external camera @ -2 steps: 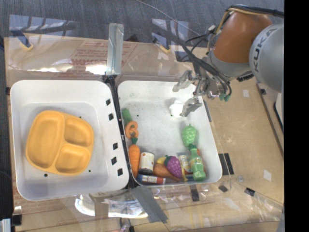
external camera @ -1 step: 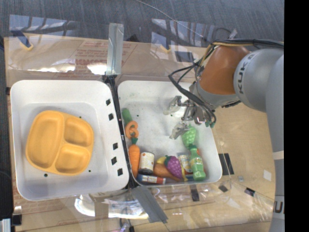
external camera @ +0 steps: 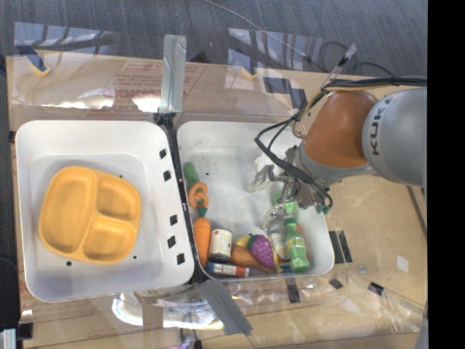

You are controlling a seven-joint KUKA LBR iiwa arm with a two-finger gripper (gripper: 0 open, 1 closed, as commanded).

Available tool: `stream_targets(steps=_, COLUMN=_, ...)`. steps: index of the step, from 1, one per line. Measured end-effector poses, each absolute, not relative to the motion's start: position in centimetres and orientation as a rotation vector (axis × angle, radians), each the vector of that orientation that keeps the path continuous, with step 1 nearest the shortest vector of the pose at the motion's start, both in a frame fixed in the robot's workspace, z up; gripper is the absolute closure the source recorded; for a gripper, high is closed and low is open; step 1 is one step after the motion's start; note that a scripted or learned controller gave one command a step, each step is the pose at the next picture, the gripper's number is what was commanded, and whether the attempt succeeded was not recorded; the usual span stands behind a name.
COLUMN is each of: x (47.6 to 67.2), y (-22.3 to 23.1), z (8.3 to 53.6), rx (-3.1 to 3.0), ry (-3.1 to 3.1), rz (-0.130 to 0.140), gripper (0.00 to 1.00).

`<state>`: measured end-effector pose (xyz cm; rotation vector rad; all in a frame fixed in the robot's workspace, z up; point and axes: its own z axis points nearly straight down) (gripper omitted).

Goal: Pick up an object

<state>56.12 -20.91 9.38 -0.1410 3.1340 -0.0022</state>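
Note:
The right bin [external camera: 225, 147] holds several toy items along its left and front sides. A carrot [external camera: 202, 238] lies beside a small can [external camera: 220, 243], with an orange ring [external camera: 197, 193] and a green piece [external camera: 190, 173] farther back. Purple grapes [external camera: 262, 251] and a green bottle [external camera: 296, 249] sit in the front right corner. My gripper [external camera: 282, 198] hangs low over the bin's right half, just behind the green bottle and a clear bottle [external camera: 278, 238]. Whether it touches either bottle is not visible.
The left bin [external camera: 29, 144] holds a yellow divided plate [external camera: 91, 214]. A red-tipped tube [external camera: 227, 270] lies against the right bin's front wall. The back and middle floor of the right bin is bare. Black cables loop from the wrist [external camera: 338, 133] over the bin.

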Motion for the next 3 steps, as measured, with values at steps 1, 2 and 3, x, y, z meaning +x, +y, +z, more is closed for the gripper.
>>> stream_targets(steps=1, x=56.4, y=-20.7, z=10.6, rx=-0.157, ry=3.128, rz=-0.005, gripper=1.0)
stream_targets(steps=2, x=49.8, y=-21.0, z=9.3, rx=-0.406, ry=3.112, rz=-0.001, gripper=1.0)
stream_targets(steps=3, x=55.7, y=-18.4, z=27.5, rx=-0.512, ry=3.088, rz=-0.011, gripper=1.0)
